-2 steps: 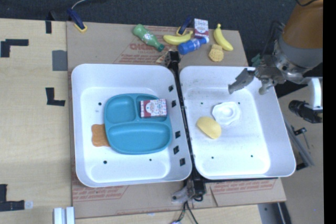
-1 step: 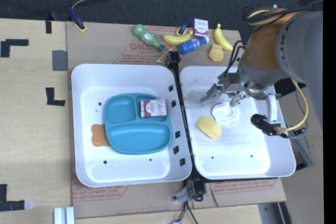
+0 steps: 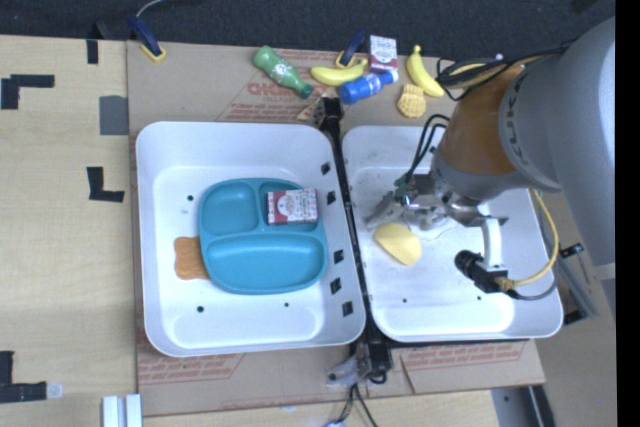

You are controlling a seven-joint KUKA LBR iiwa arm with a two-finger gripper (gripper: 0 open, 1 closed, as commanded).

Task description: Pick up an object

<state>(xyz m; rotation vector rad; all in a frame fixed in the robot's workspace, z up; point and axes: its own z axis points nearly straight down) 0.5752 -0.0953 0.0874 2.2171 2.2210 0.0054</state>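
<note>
A pale yellow lemon-shaped piece (image 3: 398, 243) lies in the right bin (image 3: 520, 315), near its left wall. My gripper (image 3: 400, 205) hangs just above and behind it, its metal fingers (image 3: 384, 208) pointing left toward the bin divider. Nothing shows between the fingers. The grey arm with its orange band (image 3: 478, 130) covers the upper right of that bin. In the left bin (image 3: 160, 165) sits a blue divided plate (image 3: 262, 237) with a small red and white box (image 3: 292, 206) in its upper right compartment. An orange-brown flat piece (image 3: 187, 258) peeks out from under the plate's left side.
Behind the bins on the cardboard lie a green bottle (image 3: 282, 71), two bananas (image 3: 338, 73) (image 3: 423, 72), a blue item (image 3: 362, 87), a small carton (image 3: 383, 50) and a yellow corn piece (image 3: 411, 100). A yellow cable (image 3: 540, 270) loops over the right bin.
</note>
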